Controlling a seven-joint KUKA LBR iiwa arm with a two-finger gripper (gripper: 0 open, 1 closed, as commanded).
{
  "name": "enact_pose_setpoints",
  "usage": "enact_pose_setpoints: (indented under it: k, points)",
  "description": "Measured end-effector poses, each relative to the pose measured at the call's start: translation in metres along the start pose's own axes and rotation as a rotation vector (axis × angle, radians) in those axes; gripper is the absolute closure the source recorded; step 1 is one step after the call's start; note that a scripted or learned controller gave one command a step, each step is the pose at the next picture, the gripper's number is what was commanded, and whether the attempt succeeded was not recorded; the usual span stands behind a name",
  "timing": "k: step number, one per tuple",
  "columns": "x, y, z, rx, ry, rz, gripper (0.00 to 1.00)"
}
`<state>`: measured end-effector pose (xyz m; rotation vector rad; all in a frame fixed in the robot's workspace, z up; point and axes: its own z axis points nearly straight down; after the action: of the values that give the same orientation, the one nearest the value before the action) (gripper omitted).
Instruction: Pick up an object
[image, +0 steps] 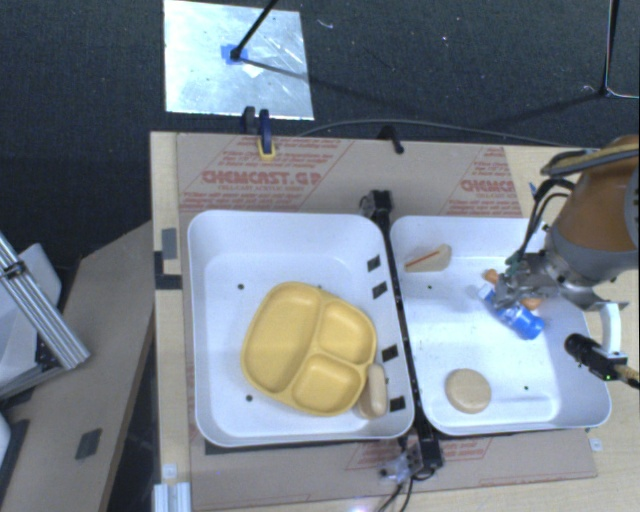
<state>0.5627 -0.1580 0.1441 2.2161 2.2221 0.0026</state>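
A blue object (518, 318) lies in the right bin (560, 405), near its right side. My gripper (512, 290) hangs directly over the blue object's upper end, touching or nearly touching it. A small orange piece (490, 275) shows just to the left of the gripper. Also in the right bin are a tan round disc (467, 390) at the front and a pale wedge with a reddish edge (428, 258) at the back left.
The left bin (215, 300) holds a yellow divided tray (308, 347). A small beige piece (375, 390) rests against that tray's right front corner. The grey and orange arm (600, 215) reaches in over the right bin's right edge.
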Motion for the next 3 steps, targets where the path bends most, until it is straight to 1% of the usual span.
enact_pose_setpoints:
  k: [1,2,3]
  points:
    - [-0.002,0.004,-0.064,-0.004,-0.001,-0.001,1.00]
    - [-0.003,0.006,-0.119,-0.004,-0.001,-0.002,1.00]
    - [0.048,-0.003,-0.102,0.003,0.002,-0.005,1.00]
